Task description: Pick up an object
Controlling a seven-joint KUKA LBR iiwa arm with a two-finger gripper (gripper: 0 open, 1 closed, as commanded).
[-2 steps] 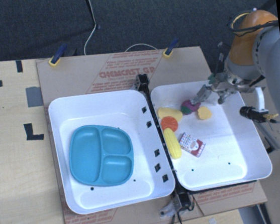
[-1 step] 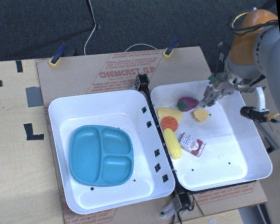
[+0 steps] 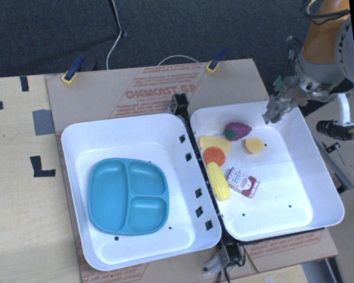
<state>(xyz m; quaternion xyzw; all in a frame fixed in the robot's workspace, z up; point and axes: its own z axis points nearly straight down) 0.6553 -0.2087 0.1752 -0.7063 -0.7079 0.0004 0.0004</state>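
The right bin (image 3: 300, 209) holds several small toy foods: a purple item (image 3: 237, 129), a small yellow piece (image 3: 254, 145), a yellow and red piece (image 3: 214, 150), a corn cob (image 3: 218, 181) and a red and white packet (image 3: 242, 183). My gripper (image 3: 274, 112) hangs over the bin's far right corner, to the right of the purple item and apart from it. Nothing shows between its fingers.
The left bin (image 3: 86, 133) holds a blue divided plate (image 3: 128, 195). Both bins rest on a cardboard sheet (image 3: 151, 89) clamped to the wooden bench. A black bracket with bolts (image 3: 196, 167) joins the bins. The arm's orange band (image 3: 333, 3) is at the upper right.
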